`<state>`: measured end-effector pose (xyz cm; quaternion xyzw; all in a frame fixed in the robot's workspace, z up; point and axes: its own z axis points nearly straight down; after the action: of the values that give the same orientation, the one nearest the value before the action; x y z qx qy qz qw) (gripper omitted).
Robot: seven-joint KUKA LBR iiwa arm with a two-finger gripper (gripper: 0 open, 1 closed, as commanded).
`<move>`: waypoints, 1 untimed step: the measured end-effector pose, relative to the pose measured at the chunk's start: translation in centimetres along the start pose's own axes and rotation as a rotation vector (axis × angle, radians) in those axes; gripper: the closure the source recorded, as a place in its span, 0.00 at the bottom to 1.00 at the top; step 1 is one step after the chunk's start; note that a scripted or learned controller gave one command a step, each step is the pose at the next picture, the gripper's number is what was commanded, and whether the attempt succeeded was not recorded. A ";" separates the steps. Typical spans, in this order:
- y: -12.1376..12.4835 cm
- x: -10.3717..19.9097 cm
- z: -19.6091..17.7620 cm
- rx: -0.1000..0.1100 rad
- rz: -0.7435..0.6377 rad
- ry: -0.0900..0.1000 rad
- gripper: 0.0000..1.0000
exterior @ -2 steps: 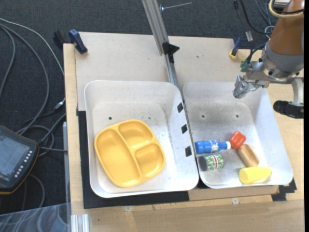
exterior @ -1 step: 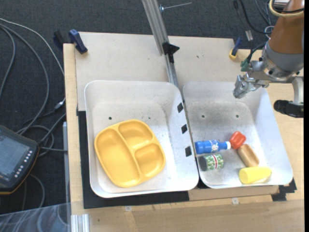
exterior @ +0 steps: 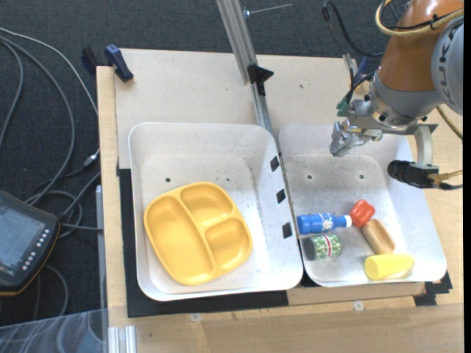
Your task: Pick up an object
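Right bin (exterior: 412, 219): gripper (exterior: 341, 147) hangs apart from toys, apparently empty.

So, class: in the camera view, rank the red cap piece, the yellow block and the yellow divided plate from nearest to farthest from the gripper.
From the gripper:
1. Red cap piece, right bin, below the gripper.
2. Yellow block, right bin's near corner.
3. Yellow divided plate, left bin.

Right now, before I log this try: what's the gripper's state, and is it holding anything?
Gripper: over the far end of the right bin, nothing between it and the bin floor; open or shut cannot be told.
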<state>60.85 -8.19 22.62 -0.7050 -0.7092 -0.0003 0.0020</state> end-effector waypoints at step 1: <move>-0.1 5.7 -1.2 -0.004 -0.002 0.000 1.00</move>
<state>60.73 -2.53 23.85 -0.7044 -0.7098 -0.0016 0.0005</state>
